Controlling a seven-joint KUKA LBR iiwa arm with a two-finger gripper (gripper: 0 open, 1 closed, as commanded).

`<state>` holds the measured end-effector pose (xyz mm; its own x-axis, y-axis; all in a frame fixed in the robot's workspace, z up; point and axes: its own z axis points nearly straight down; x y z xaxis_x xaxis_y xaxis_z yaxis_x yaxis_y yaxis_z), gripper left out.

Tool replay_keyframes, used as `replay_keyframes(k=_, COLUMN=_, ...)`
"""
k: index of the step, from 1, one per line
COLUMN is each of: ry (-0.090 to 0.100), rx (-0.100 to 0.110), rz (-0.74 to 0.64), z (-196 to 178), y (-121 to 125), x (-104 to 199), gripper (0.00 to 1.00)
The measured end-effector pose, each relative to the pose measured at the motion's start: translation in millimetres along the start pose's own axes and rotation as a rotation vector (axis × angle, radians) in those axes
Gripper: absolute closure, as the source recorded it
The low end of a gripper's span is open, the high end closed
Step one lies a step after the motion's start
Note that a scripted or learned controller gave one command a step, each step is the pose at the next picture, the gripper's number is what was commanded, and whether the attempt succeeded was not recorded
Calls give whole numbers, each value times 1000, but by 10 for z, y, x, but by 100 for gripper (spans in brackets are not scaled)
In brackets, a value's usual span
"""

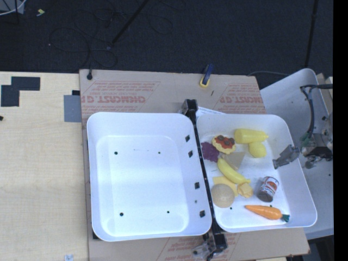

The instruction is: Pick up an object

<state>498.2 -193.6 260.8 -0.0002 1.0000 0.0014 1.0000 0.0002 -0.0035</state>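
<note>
The right bin [296, 200] holds several toy foods. A yellow pepper [250, 135] and a small yellow fruit [257, 149] lie at its back. A pizza slice [223, 143] and purple grapes [210, 151] sit on the left. A banana [230, 171], a grey wedge [235, 159] and a beige ball [222, 195] fill the middle. A small can [267, 188] stands near the front, with a carrot [265, 212] lying before it. My gripper [285, 156] hangs at the bin's right rim, above and right of the can, touching nothing.
The left bin [95, 173] stands beside the right one on a cardboard sheet [125, 94]. A black clamp [190, 107] joins the bins at the back. The arm's wrist and cables [318, 145] hang past the right bin's edge.
</note>
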Motion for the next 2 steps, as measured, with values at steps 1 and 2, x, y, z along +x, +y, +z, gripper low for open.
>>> replay_keyframes(k=1, ry=8, rx=10, rz=-12, z=782, y=-244, x=1436, gripper=0)
replay_keyframes(k=2, ry=2, rx=0, rz=-7, z=745, y=-75, x=2115, gripper=0)
